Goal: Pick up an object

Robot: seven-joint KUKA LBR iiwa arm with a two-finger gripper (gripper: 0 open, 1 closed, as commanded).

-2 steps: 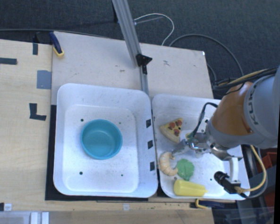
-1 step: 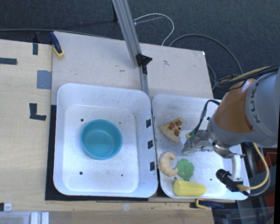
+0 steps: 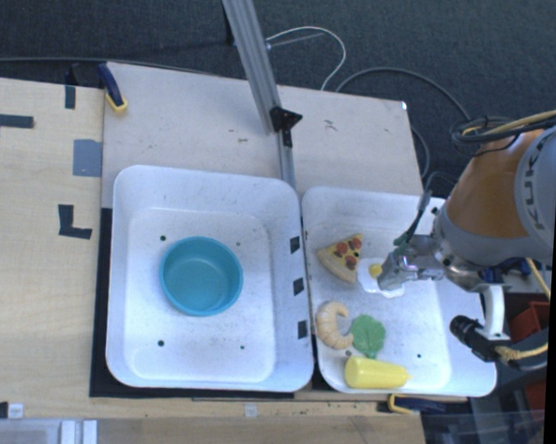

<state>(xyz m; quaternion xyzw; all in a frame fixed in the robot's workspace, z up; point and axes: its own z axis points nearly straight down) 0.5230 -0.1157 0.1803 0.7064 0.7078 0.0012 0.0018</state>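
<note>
**Gripper low over a white and yellow piece in the right bin**

The bench (image 3: 199, 136) carries two shallow white bins side by side, and the right bin (image 3: 420, 356) serves here as the landmark. The left bin (image 3: 129, 348) touches its left wall. The arm (image 3: 500, 206), grey with an orange band, comes in over the right bin's right rim. A grey pole (image 3: 255, 55) slants up from the back corner where the two bins meet.

A blue bowl (image 3: 201, 276) sits upright near the middle of the left bin, well apart from the right bin's contents.

Inside the right bin, the gripper (image 3: 399, 269) is low over the middle, tilted toward the left. Directly under its tip lies a small white piece with a yellow spot (image 3: 383, 277), touching or nearly touching the gripper. Whether the jaws are wide, narrow or closed on that piece cannot be told from this slant.

A yellow cone-like toy (image 3: 375, 372) lies on its side at the right bin's front wall. A pizza slice (image 3: 342, 257) lies just left of the gripper. A green leaf (image 3: 369, 335) lies in front of the gripper, touching a shrimp (image 3: 333, 325) on its left.
</note>
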